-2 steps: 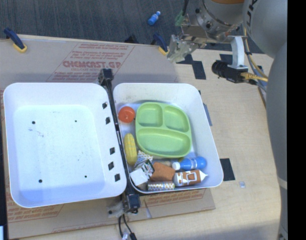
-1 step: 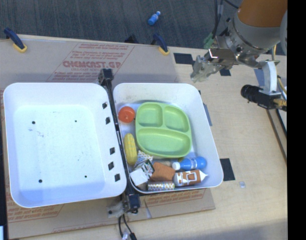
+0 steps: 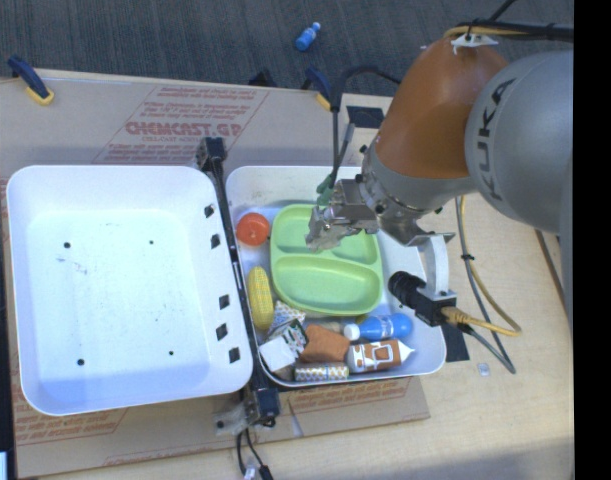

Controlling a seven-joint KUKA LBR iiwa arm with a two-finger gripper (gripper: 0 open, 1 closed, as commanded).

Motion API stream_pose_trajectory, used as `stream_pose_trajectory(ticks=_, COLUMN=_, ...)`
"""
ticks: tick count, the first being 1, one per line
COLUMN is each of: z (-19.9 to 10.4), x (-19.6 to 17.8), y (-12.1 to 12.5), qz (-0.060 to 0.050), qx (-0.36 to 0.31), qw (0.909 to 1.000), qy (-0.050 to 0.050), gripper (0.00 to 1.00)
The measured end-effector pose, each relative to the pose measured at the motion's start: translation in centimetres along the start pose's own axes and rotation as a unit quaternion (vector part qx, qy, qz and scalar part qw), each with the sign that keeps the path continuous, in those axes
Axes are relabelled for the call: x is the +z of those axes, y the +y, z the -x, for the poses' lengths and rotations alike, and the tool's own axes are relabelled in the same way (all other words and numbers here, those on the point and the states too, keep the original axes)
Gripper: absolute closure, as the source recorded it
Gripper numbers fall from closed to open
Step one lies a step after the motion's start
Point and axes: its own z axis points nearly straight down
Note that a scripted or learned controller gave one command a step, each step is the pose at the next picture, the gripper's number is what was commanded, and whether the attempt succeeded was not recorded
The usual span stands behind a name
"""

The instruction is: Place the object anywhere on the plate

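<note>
We see the gripper (image 3: 328,226) above the green plate (image 3: 323,280).
Its fingers' state we cannot tell; left bin (image 3: 30,268) offers room.

Plate (image 3: 323,286) in right bin (image 3: 247,183), corn (image 3: 260,298) just left.

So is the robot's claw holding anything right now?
It can't be told. The gripper hangs over the green plate, too blurry to show anything between its tips.

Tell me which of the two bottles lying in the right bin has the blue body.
The blue bottle, lying nearer the green plate. The other, the brown bottle, lies just beyond it against the bin's front wall.
</note>
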Motion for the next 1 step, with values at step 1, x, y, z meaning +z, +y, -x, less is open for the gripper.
stream_pose_trajectory(ticks=1, z=0.47, x=-15.09, y=5.80, qz=0.004, qx=0.000, qw=1.0000, qy=-0.001, gripper=1.00)
